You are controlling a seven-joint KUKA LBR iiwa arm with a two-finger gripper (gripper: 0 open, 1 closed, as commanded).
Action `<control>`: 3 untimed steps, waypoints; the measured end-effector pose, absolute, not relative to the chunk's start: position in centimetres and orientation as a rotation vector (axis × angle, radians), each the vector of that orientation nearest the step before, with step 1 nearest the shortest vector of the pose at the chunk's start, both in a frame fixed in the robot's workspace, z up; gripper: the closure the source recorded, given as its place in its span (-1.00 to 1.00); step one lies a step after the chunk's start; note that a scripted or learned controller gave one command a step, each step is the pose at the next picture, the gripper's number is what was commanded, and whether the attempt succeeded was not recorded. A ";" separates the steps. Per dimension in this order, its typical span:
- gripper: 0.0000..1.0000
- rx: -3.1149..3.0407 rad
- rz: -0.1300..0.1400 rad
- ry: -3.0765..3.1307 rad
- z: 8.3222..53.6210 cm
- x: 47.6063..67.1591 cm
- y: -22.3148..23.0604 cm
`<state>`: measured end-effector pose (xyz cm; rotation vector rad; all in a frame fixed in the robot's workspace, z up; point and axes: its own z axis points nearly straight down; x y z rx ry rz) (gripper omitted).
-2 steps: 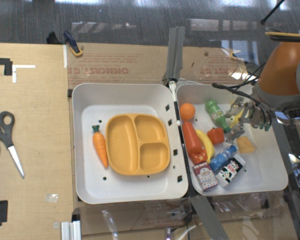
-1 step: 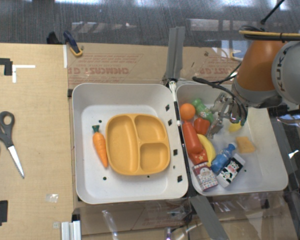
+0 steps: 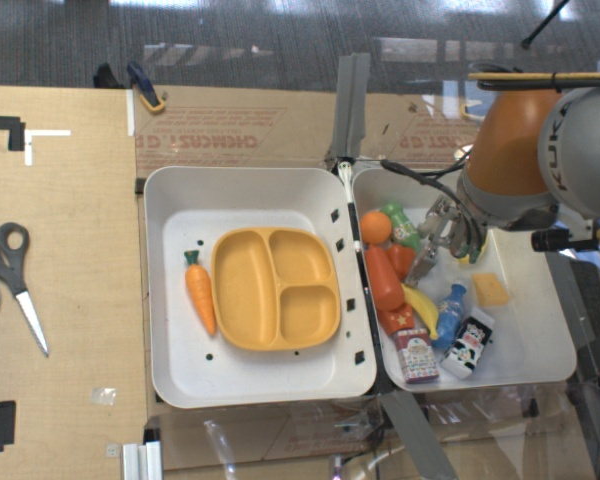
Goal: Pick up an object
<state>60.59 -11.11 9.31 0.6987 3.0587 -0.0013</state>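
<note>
Camera view: slanted look down on two white bins side by side on the surface [image 3: 60, 298].
Arm: grey with an orange band, reaching in from 3 o'clock over the right bin [image 3: 540, 348].
Claw: the claw [image 3: 442, 236] hangs above the upper middle of the right bin; its fingers look slightly parted with nothing between them, so I judge it open and empty.
Nearest candidates: a red piece [image 3: 384, 278] lies just at 8 o'clock of the claw, an orange ball [image 3: 376, 227] at 9 o'clock, a green item [image 3: 402, 224] touching the ball.
Further candidates: a banana [image 3: 421, 308] at 6 o'clock, a blue bottle [image 3: 450, 316] beside it, a yellow block [image 3: 491, 289] at 4 o'clock standing well apart from the rest, two small cartons [image 3: 416, 356] near the bin's lower rim.
Left bin: the left bin [image 3: 170, 368] holds a yellow divided plate [image 3: 276, 288] and a carrot [image 3: 200, 293] at the plate's 9 o'clock.
Off the bins: scissors [image 3: 15, 278] on the surface.
Step in hand: choosing and descending, by my reading.
Doing it well: the yellow block seems the cleanest target since nothing crowds it; among the clustered items, come straight down with fingers straddling the narrow side, avoiding the bin wall.
</note>
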 end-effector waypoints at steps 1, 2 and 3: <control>-1.00 0.770 -0.002 3.044 9.2 56.5 -10.8; -1.00 1.019 -0.001 2.967 9.3 51.4 -13.0; -1.00 1.499 -0.003 2.753 9.3 57.8 -9.8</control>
